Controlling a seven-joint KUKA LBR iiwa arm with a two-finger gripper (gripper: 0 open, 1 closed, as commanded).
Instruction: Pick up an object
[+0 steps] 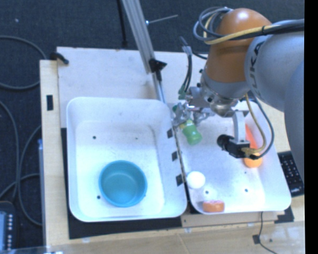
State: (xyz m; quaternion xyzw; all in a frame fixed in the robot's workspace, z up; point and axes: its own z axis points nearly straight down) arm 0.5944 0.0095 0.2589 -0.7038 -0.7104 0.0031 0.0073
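The gripper (186, 115) hangs low over the right bin (265, 194), close to the wall where the two bins meet. A small green thing (192, 135) sits right under it, up against the gripper's tip. I cannot tell if the gripper is open or closed, or if it has hold of the green thing, because the metal parts hide that spot. The green thing looks small, light and smooth, maybe a toy made of plastic, so it could slip or roll away. I think it is best to pinch it across its middle, not too hard. Near it in the same bin are a white ball (195, 180), an orange piece (213, 206) by the front edge, and a long orange thing (251, 142) beside a black part. A blue bowl (123, 182) rests in the left bin (85, 142). Both bins sit on the desk (95, 67).
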